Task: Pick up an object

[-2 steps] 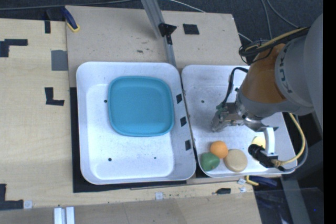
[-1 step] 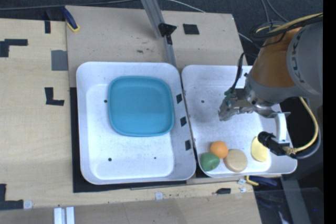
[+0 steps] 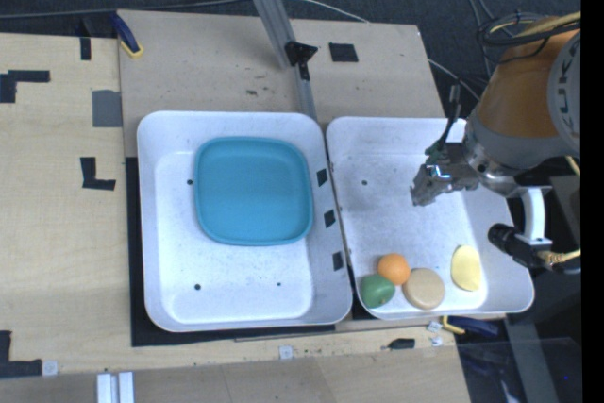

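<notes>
1. Objects for the picking sit bunched at the near edge of the right bin [image 3: 377, 142]: an orange ball [image 3: 394, 268], a green piece [image 3: 376, 290] just beside it, a tan round piece [image 3: 425, 288] touching the cluster, and a yellow piece [image 3: 465, 267] a little apart toward the right wall.
2. Over in the left bin [image 3: 165, 203], a blue plate [image 3: 253, 190] lies flat.
3. Hovering mid-bin on the right side, the hand [image 3: 427, 191] hangs above bare white floor, well short of the cluster. Whether it is clenched or released, I cannot tell from this angle; nothing is visibly held.
4. My read: this is the approach step, with no pick yet.
5. Next call: travel toward the near edge, settle on one piece, and descend squarely; the yellow one looks least crowded.
</notes>
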Controlling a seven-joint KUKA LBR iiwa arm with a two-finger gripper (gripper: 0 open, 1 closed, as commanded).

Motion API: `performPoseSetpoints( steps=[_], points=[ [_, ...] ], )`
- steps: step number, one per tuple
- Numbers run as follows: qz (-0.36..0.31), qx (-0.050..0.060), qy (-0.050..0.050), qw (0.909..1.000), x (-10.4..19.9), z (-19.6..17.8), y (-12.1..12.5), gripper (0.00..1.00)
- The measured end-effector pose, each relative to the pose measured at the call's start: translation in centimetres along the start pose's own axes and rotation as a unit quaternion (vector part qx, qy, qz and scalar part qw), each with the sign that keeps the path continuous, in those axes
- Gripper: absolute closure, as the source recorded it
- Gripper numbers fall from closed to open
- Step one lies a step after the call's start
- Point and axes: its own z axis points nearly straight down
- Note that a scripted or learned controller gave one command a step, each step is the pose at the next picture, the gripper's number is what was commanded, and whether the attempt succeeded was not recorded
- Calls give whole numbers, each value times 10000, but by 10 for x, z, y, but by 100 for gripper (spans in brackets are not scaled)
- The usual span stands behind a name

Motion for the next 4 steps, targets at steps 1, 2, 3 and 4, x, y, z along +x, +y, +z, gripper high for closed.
performPoseSetpoints(
  steps=[1, 2, 3, 4],
  points=[
    [-2, 1, 1, 10000, 0, -59, 6, 100],
    [-1, 11, 2, 10000, 0, -81, 6, 100],
    [-11, 24, 4, 10000, 45, -55, 19, 100],
    [-14, 19, 5, 10000, 94, -51, 31, 100]
  ],
)
